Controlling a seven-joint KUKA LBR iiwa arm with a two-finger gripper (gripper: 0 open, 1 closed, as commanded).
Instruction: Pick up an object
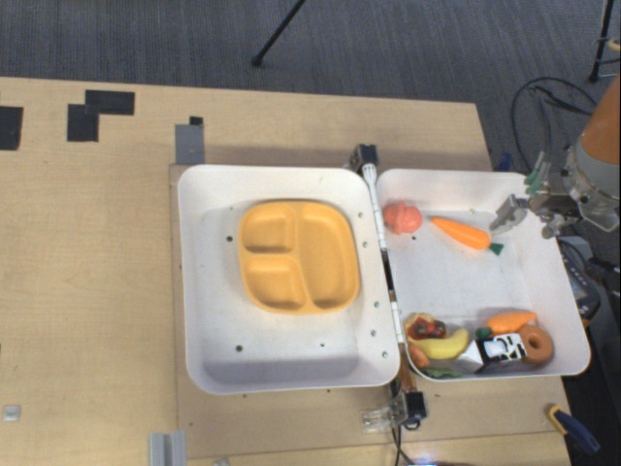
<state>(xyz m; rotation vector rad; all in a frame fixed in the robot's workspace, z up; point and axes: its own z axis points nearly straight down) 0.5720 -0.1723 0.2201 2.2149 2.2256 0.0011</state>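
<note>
In the right bin (pixel 543 280) a toy carrot (pixel 461 232) lies near the back, its green tip pointing right. A pink round toy (pixel 403 217) sits at the back left corner. My gripper (pixel 529 217) hangs over the bin's right rear edge, just right of the carrot's green tip. Its fingers (pixel 506 213) are spread open with nothing between them. Along the front wall lie a banana (pixel 444 346), a brown donut (pixel 537 344), a second orange piece (pixel 511 321) and a black-and-white box (pixel 499 349).
The left bin (pixel 209 289) holds a yellow divided plate (pixel 296 255). A ridge with a clamp (pixel 367 158) separates the two bins. Cables (pixel 543 100) hang off the bench at the right, by the arm.
</note>
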